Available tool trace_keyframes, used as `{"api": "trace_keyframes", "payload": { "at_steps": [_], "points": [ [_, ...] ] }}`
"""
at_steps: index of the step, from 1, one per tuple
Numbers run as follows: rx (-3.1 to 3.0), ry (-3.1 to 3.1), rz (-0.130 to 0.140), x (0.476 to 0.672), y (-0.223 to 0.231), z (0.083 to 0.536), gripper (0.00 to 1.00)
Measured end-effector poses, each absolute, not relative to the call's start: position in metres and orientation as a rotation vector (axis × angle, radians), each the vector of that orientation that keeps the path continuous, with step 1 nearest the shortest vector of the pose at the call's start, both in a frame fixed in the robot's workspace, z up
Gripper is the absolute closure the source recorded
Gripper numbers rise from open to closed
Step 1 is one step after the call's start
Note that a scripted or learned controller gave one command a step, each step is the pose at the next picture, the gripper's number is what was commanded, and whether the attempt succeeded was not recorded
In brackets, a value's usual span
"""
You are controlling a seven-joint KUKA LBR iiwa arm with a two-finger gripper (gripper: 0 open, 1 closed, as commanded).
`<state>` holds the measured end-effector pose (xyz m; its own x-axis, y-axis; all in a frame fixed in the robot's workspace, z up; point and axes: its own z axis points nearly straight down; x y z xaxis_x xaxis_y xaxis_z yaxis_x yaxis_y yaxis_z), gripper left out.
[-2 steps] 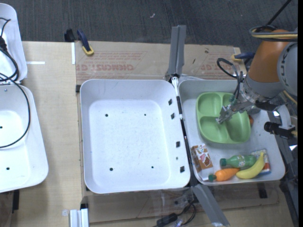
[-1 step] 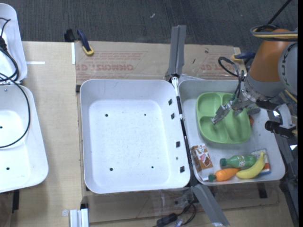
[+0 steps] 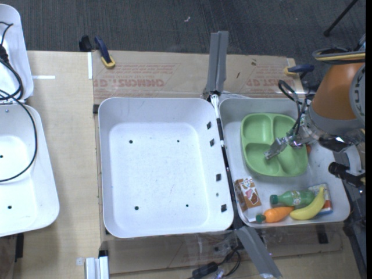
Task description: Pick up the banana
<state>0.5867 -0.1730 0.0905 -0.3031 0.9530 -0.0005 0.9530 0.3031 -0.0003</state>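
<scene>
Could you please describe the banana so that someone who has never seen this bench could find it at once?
Look in the right bin, beyond the green divided plate, along the near wall. There the banana lies at the right end of a row, touching a green bottle beside a carrot. It is the yellow, curved one.

The arm (image 3: pixel 340 100) has a rounded orange band above a grey wrist section. Black cables loop along its near side. Below the wrist sit dark fittings, and a slim, silvery metal pincer (image 3: pixel 273 151) tapers out from the wrist housing.
</scene>
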Motion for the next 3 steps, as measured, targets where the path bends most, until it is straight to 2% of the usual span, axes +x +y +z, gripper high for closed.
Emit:
{"api": "trace_keyframes", "payload": {
  "at_steps": [1, 2, 3],
  "points": [
    [1.817, 2.562, -0.001, 0.498, -0.159, 0.091, 0.00],
    [2.067, 2.364, -0.001, 0.560, -0.171, 0.091, 0.00],
    [1.868, 2.525, 0.017, 0.495, -0.206, 0.093, 0.00]
  ]
}}
